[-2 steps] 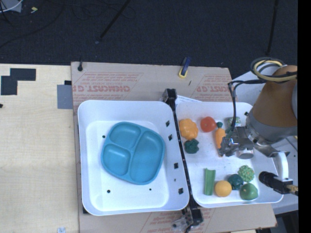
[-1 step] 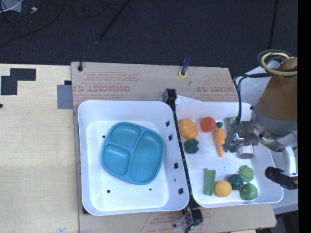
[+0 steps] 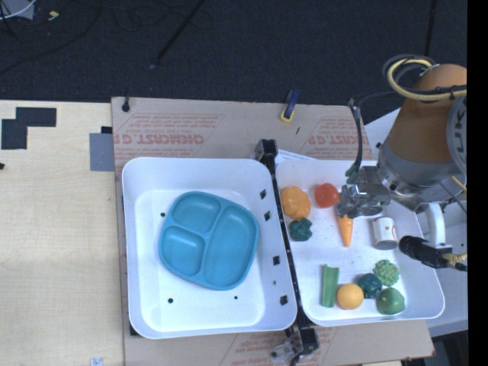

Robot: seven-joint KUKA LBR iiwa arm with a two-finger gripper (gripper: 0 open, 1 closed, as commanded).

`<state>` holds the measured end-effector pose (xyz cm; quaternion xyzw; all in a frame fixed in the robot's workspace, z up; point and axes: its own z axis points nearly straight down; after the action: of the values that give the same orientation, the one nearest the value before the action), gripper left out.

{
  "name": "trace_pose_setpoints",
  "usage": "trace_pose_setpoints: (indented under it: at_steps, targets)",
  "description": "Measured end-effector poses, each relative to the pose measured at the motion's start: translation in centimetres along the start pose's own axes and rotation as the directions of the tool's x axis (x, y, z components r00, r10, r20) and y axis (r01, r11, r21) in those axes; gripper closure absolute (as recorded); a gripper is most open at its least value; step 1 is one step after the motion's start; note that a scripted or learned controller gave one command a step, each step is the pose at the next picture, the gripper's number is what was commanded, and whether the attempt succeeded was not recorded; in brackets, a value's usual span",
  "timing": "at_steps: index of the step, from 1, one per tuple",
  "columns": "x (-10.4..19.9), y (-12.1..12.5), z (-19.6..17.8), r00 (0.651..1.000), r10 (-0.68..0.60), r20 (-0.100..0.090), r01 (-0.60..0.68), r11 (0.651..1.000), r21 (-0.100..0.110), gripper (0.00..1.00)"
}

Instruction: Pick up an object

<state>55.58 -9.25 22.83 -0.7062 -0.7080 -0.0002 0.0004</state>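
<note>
Dark floor and loose cables fill the far side of the scene, and nearer to us the counter (image 3: 61,227) carries a cardboard sheet with two white bins set side by side. We see the left bin (image 3: 141,311) holding a blue divided plate (image 3: 208,239). We see the right bin (image 3: 435,300) holding the toys: an orange-yellow pepper (image 3: 295,201) and a red tomato (image 3: 326,194) toward the far side, a dark green broccoli piece (image 3: 300,230) just near the pepper, a carrot (image 3: 346,229) in the middle, a small white cup (image 3: 383,232) to its right, and along the near side a green celery stick (image 3: 329,284), an orange ball (image 3: 350,296) and a cluster of green pieces (image 3: 383,284).

Our gripper (image 3: 353,202) sits low in the right bin, directly over the far, thick end of the carrot. Whether it is spread or closed, and whether it has hold of the carrot, we cannot tell from this angle. The carrot looks flat on the bin floor, so we judge the pick not yet done: the approach looks complete, while closing on the carrot and lifting it clear remain.
</note>
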Motion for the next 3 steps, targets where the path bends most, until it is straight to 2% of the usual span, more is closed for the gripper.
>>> trace_pose_setpoints:
  at_steps: [1, 2, 3]
  targets:
    - [2.3, 4.4, -0.5, 1.000, -0.001, 0.000, 0.001, 1.000, -0.001, 1.00]
    - [3.6, 5.1, -0.6, 1.000, 0.001, 0.001, -0.001, 1.000, 0.001, 1.00]
    - [4.0, 4.6, 0.3, 1.000, 0.001, 0.001, -0.001, 1.000, 0.004, 1.00]
